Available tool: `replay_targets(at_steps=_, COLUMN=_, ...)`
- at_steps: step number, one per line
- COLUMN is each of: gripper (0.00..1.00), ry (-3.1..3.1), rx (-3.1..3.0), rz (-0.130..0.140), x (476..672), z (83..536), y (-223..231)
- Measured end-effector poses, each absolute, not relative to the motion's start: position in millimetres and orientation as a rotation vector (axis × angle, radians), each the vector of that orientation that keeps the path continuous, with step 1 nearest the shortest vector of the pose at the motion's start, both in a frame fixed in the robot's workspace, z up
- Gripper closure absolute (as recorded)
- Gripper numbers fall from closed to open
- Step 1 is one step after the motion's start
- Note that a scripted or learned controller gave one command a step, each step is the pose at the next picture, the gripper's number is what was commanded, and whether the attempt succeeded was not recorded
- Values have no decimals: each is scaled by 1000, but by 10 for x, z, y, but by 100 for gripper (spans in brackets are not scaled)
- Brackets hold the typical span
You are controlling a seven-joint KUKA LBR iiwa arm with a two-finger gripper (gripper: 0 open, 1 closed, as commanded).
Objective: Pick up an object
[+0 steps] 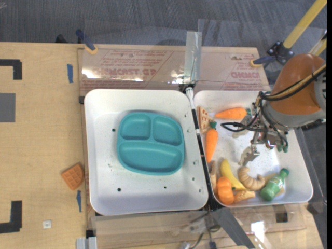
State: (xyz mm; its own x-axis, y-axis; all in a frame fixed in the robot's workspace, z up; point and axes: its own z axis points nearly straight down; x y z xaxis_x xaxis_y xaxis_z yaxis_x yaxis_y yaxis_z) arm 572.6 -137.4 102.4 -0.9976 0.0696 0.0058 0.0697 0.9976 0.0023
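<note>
Left bin holding a teal divided plate; right bin with two carrots, banana, croissant and green bottle; gripper above the croissant, finger state indiscernible.
</note>
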Motion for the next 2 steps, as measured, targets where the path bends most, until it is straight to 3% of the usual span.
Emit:
replay_targets(at_steps=1, gripper=0, ry=-3122, rx=-190, rz=-2, x=6478, z=907, y=-1297)
replay_targets(at_steps=2, gripper=0, ry=-3110, rx=-363, rz=-16, x=6419, z=890, y=-2058)
